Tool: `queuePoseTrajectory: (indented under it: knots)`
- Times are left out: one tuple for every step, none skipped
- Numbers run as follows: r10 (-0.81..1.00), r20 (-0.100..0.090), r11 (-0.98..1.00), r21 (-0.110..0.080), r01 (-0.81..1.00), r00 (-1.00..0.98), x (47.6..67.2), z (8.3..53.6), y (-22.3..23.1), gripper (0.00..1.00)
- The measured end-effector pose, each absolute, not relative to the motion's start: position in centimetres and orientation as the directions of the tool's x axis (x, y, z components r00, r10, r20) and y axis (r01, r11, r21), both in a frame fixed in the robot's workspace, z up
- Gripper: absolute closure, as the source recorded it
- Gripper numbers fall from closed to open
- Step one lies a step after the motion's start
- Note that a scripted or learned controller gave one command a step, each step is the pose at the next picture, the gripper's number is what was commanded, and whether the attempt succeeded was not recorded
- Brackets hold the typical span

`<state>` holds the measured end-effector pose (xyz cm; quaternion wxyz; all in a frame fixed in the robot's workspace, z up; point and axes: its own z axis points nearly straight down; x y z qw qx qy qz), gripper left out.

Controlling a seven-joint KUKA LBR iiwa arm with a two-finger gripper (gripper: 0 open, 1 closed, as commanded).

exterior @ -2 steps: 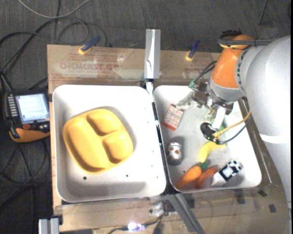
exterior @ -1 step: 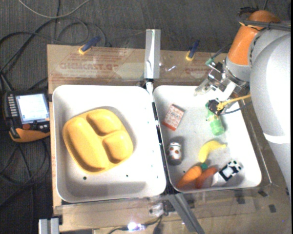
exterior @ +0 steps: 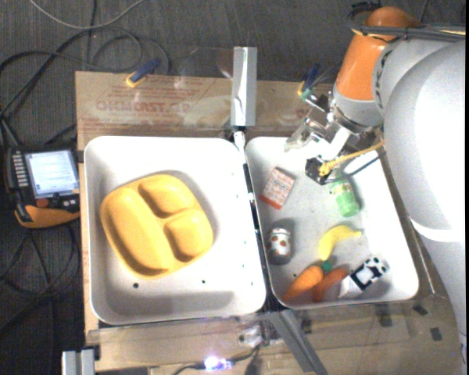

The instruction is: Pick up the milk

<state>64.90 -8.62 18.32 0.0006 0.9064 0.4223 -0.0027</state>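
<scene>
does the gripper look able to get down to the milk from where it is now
Probably yes. The milk lies in the right bin's near corner, its top uncovered; the gripper is at the far end. A carrot crowds one side.

Bright, even light falls from overhead, washing the two white bins nearly flat with soft, faint shadows. The grey arm at right blows out pale. The floor stays dim. Everything looks slightly soft and grainy.
</scene>
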Motion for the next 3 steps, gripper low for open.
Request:
queuePoseTrajectory:
  knots:
    - [0.766,-0.005,-0.643,-0.003,0.766,0.643,61.8,17.7,-12.4,0.00]
    - [0.732,-0.005,-0.682,-0.002,0.732,0.682,65.8,12.6,-18.1,0.00]
    - [0.742,-0.006,-0.671,-0.002,0.742,0.671,62.9,10.6,-18.4,0.00]
